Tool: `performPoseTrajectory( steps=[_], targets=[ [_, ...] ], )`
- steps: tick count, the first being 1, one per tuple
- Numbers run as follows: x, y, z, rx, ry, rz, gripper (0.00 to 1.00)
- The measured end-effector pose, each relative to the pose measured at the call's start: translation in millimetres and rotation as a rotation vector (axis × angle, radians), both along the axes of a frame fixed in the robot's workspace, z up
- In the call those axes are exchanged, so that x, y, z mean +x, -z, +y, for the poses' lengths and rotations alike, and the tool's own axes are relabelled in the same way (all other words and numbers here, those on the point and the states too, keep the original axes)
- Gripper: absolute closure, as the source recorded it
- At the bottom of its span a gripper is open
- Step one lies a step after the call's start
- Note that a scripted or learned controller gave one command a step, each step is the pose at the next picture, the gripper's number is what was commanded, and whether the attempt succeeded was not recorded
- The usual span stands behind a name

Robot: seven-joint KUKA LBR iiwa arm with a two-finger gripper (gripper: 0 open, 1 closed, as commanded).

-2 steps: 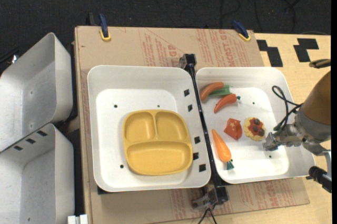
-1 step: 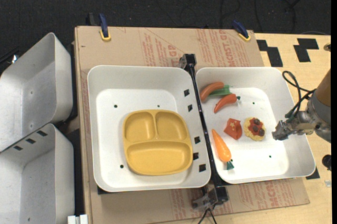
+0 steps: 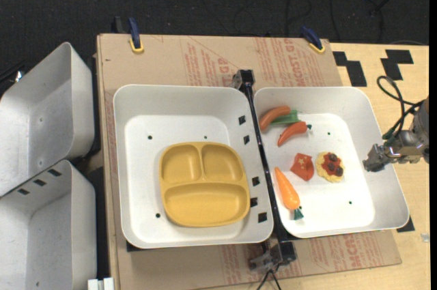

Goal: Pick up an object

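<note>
Cardboard-topped bench (image 3: 177,56) carries two white bins, and the claw (image 3: 377,160) sits at the outer wall of the right bin (image 3: 355,101), its grip state impossible to tell at this size. Inward of the claw, nearest first, lie a yellow tart with dark berries (image 3: 330,166), a red strawberry piece (image 3: 302,166), an orange carrot (image 3: 287,190), and farther off two peppers (image 3: 283,123). Risk, in my judgement: tart and strawberry lie just beside each other, so a descent could nudge one aside or catch both.
</note>
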State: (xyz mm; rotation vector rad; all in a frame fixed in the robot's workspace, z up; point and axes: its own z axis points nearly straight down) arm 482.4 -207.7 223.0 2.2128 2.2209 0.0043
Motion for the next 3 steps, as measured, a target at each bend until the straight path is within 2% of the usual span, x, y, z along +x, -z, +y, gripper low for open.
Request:
performPoseTrajectory(
  steps=[1,2,3],
  targets=[
    [1,-22,0,0.000,0.001,0.003,1.00],
    [14,-12,47,0.004,-0.003,0.006,1.00],
    [26,-15,110,0.005,-0.006,0.005,1.00]
  ],
)
